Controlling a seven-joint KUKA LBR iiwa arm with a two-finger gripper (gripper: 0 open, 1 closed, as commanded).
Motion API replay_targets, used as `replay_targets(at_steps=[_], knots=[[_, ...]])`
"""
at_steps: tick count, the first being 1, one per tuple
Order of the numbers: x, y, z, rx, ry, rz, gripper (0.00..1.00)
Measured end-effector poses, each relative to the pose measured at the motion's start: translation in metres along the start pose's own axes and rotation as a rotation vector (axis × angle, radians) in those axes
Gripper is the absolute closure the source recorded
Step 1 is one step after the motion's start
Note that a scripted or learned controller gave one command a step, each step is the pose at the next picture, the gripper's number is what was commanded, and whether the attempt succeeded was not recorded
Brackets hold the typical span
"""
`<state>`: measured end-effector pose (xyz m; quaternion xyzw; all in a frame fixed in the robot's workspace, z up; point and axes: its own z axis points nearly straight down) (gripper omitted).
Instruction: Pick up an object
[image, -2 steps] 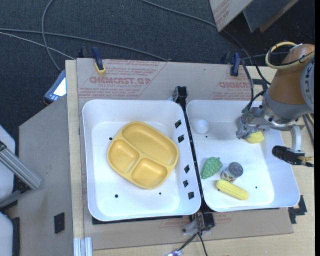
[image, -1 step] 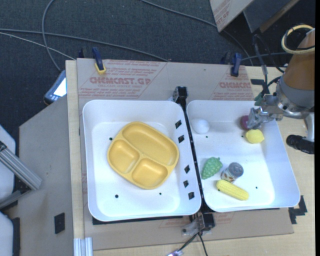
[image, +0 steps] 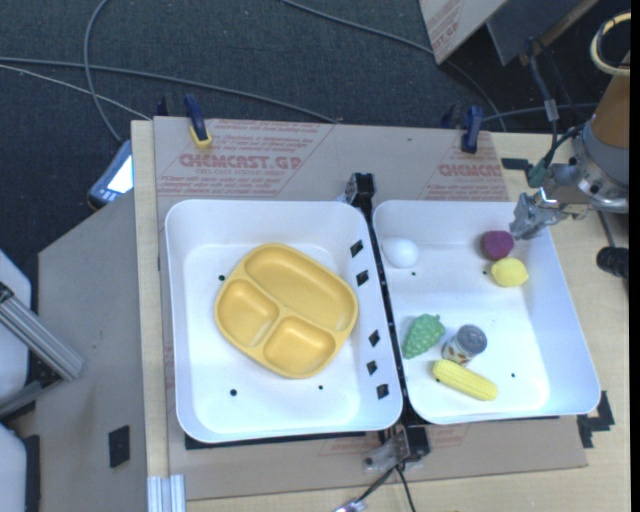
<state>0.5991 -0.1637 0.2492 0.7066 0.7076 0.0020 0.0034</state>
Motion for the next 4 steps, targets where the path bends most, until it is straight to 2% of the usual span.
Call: replay_targets(at_steps=[1, 3, 4], knots=[[0.047, -0.014, -0.007, 0.009, 0.005, -0.004, 1.0], [0.139, -0.035, 0.015, 0.012, 0.005, -0.004, 1.0], [0.186, -0.043, 0.011, 0.011, 0.005, -0.004, 1.0]])
